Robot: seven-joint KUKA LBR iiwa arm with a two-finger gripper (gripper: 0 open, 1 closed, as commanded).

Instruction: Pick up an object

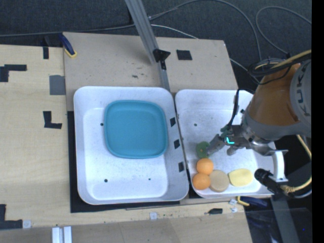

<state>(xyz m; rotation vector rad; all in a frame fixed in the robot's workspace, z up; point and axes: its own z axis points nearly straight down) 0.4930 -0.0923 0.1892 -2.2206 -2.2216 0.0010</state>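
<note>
Teal plate (135,128), two orange balls (204,166), yellow block (240,176), white bins (81,151).

We're up high on the one fixed camera, looking down at a slant over the counter (30,151). Both bins sit fully in frame, the left bin (81,135) near centre and the right bin (212,97) beside it. We're far enough back to take in dark floor and cables beyond the far edge. The arm (276,105) comes in from our right.
</note>
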